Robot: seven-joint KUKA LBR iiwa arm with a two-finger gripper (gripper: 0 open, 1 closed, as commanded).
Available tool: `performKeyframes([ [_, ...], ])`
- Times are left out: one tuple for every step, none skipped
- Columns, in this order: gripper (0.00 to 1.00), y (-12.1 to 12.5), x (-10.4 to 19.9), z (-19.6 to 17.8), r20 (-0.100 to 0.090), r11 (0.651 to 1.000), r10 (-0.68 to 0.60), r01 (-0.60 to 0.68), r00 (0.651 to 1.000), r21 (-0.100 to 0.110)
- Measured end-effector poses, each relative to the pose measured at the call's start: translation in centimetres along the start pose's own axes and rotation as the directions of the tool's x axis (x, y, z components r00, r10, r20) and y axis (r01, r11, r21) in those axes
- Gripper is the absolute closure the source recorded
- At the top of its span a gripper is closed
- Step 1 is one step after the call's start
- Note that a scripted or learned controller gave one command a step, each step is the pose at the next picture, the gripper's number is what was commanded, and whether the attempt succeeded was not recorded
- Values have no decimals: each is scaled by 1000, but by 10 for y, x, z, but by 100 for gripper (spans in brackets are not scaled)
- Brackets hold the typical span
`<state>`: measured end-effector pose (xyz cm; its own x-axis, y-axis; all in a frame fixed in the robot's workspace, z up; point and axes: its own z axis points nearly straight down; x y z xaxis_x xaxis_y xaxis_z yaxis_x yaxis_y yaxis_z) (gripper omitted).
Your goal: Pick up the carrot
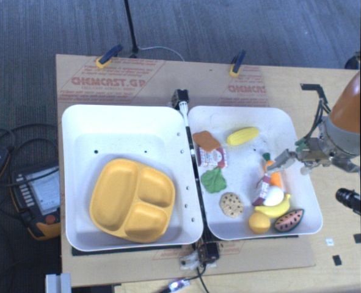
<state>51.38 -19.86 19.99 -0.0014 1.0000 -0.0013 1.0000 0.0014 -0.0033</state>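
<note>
At right of centre in the frame, the small orange plastic toy carrot [277, 178] looks light, stiff and slick, best pinched across its middle; the metal two-finger gripper [285, 159] hovers just above it, fingers slightly spread.

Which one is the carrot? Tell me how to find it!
Look in the right bin, near its right side by the gripper. The carrot is the small orange stick with a green top, just above the banana, which is yellow and curved.

The arm [345, 118] reaches in from the right, orange band uppermost. Its gripper [282, 160] points left, held low.
</note>
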Motion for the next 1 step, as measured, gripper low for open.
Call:
performKeyframes([
  [0, 27, -13, 101, -14, 998, 55, -55, 998, -10],
])
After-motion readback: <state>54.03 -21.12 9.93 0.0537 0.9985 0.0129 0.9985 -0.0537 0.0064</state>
